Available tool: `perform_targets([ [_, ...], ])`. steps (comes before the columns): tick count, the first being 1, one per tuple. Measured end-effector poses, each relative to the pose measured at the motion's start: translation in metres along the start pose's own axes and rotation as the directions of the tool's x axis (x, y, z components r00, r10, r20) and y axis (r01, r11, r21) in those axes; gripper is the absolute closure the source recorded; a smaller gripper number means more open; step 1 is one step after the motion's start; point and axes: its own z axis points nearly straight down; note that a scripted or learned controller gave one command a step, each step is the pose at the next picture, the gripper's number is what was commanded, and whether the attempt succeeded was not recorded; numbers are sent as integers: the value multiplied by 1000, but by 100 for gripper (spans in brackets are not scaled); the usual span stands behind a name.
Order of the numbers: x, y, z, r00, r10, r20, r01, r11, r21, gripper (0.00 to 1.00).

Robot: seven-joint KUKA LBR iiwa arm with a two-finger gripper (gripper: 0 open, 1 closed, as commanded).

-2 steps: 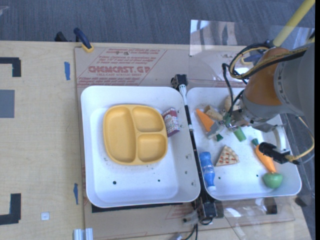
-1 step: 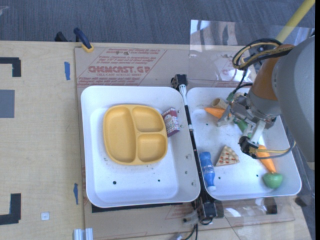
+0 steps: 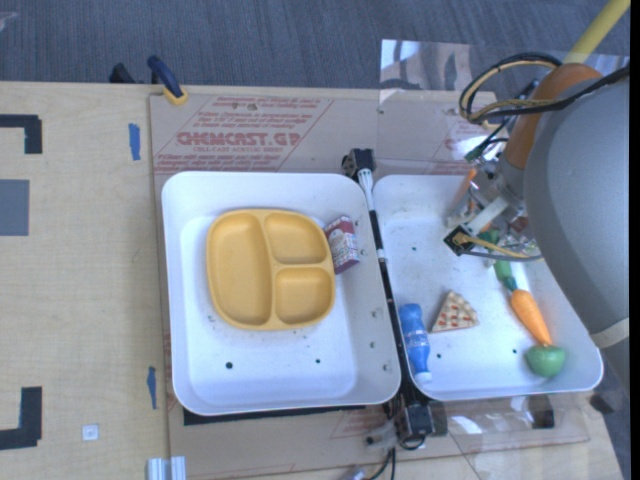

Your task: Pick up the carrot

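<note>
White bins, how many did you count beneath you?

Two, side by side: the left bin [image 3: 260,373] and the right bin [image 3: 425,223].

And what lay in each?

The left bin held two things. One was a yellow plate [image 3: 270,268] with three compartments, and one small red-and-white packet [image 3: 342,243] was touching its right edge. The right bin held four. One blue bottle [image 3: 413,338] lay along the left wall, with one pizza-slice wedge [image 3: 455,313] near it. Then there was one carrot [image 3: 528,314] and one green round fruit [image 3: 546,360].

Where was the carrot, exactly?

It lay flat in the right bin, close to the right wall. Its green top pointed toward my claw [image 3: 483,226] and its orange tip was just beside the green fruit.

And the claw itself?

It hung over the far part of the right bin, near the carrot's green top, and I saw nothing in it. It sat among cables and glare, so I could not tell whether it was apart or together. My own grey arm [image 3: 585,218] hid the bin's right rim.
</note>
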Motion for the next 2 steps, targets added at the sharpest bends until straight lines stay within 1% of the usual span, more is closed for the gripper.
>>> perform_targets([
  [1,-87,5,-1,979,-204,-14,204,979,17,0],
  [2,-43,26,0,1000,-3,-1,3,1000,2,0],
])
